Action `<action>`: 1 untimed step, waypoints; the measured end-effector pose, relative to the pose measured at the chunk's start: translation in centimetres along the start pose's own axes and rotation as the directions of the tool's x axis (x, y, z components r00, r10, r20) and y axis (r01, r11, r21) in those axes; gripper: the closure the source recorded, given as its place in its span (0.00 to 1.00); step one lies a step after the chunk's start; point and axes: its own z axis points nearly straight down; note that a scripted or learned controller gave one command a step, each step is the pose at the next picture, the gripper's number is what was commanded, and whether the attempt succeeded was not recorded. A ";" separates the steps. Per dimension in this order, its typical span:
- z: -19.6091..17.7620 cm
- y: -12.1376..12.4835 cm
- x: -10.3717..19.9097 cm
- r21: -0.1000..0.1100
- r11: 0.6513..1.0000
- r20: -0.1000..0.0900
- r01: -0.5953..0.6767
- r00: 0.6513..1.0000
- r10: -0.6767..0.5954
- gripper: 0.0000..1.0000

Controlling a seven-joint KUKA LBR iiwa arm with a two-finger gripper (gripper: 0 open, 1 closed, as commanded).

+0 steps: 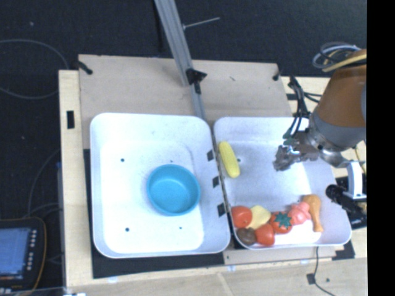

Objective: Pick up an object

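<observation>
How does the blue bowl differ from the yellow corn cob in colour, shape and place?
The blue bowl is round and open-topped; the yellow corn cob is long and narrow. The bowl is plainly larger than the cob. The bowl sits alone near the middle of the left bin; the cob lies at the left wall of the right bin. Both rest on a white bin floor, apart from the gripper.

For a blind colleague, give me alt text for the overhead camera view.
A robot gripper hovers over the right bin, which holds a yellow corn cob and a pile of toy food along its near edge. The left bin holds a blue bowl.
</observation>
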 end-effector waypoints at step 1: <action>-2.2 0.2 -0.1 0.004 1.000 0.000 -0.001 1.000 0.001 1.00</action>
